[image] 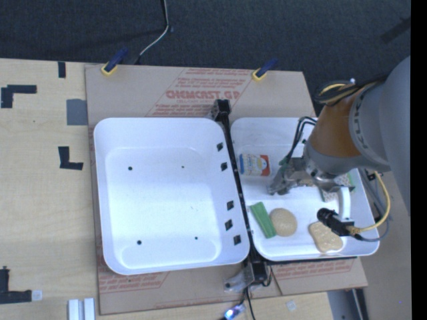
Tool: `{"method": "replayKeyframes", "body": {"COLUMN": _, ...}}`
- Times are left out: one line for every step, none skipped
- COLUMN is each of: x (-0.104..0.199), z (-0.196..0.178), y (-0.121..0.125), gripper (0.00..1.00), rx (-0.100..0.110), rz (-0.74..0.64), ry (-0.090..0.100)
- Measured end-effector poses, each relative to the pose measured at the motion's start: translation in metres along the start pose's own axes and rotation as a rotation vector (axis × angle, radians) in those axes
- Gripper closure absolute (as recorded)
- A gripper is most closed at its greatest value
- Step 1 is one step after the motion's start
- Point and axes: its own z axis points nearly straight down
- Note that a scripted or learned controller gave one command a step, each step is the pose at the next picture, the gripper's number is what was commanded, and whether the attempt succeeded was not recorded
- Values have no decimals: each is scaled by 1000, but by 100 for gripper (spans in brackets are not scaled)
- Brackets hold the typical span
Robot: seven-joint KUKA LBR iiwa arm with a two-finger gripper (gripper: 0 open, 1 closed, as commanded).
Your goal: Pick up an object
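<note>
Round tan object looked like our likeliest pick target: it sat in the right bin, in the near half, just below and slightly toward the divider from the gripper. We took the divider between the two bins as our landmark.

Relative to that divider: the green stick lay closest to it, long axis running roughly along the divider with a slight tilt, touching or nearly touching the tan piece on its far side. The small orange-and-white packet sat further up, also close to the divider, just beside the gripper. A pale biscuit-shaped piece lay well away from the divider, at the bin's near outer corner.

Gripper tip was low over the bin floor, between the packet and the tan piece, apart from both as far as we could see. We saw nothing between the fingers. Whether they were spread or closed, we could not tell; the tip was too small and dark against the wrist.

Our judgement: the coming move turned on a short shift toward the near edge, and the green stick crowding the tan piece could foul one finger.
</note>
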Motion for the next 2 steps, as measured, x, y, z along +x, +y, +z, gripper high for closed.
{"method": "replayKeyframes", "body": {"x": 2, "z": -14, "y": 0, "gripper": 100, "rx": -2, "rz": -2, "ry": 0}}
{"method": "replayKeyframes", "body": {"x": -72, "z": -4, "y": 5, "gripper": 100, "rx": -3, "rz": 1, "ry": 2}}
